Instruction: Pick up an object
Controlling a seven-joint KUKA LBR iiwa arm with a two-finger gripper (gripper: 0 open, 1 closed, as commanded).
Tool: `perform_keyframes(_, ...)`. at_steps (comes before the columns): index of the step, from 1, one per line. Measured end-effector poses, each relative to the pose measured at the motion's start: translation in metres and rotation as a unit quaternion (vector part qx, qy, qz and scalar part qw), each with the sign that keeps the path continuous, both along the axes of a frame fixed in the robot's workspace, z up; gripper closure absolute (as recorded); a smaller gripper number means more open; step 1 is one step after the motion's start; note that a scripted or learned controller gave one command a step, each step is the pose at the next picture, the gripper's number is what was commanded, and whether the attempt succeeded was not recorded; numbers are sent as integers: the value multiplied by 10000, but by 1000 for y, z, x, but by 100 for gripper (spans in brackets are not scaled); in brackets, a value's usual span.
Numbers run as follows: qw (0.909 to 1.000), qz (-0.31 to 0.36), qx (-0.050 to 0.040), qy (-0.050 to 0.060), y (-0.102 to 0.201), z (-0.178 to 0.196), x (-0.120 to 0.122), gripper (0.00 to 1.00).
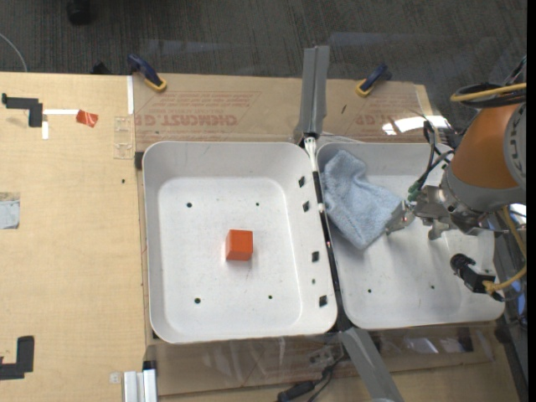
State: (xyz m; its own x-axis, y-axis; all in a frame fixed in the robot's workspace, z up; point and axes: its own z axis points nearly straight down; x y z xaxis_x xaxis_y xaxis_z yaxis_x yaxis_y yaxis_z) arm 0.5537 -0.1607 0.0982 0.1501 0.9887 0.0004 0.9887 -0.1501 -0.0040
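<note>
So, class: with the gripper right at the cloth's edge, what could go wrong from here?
1. The gripper meets the blue-grey cloth only at its edge, so a pinch may slip off.
2. The cloth is bunched against the right bin's left wall; dragging could pull it over the rim.

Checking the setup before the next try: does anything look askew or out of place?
The grey-blue cloth in the right bin lies crumpled, bunched against the divider side. The orange block sits squarely in the left bin.

The grey arm reaches in from the right, orange band above the wrist, over the right bin's right edge. Its gripper (400,216) points left, fingertips pinching the cloth's edge.
</note>
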Motion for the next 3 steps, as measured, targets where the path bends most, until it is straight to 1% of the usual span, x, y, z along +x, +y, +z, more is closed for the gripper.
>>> perform_keyframes(1,10000,-21,-2,-8,-2,9,1,100)
perform_keyframes(2,9994,-338,-5,-12,57,15,38,100)
perform_keyframes(3,9962,-870,-12,-19,120,94,84,100)
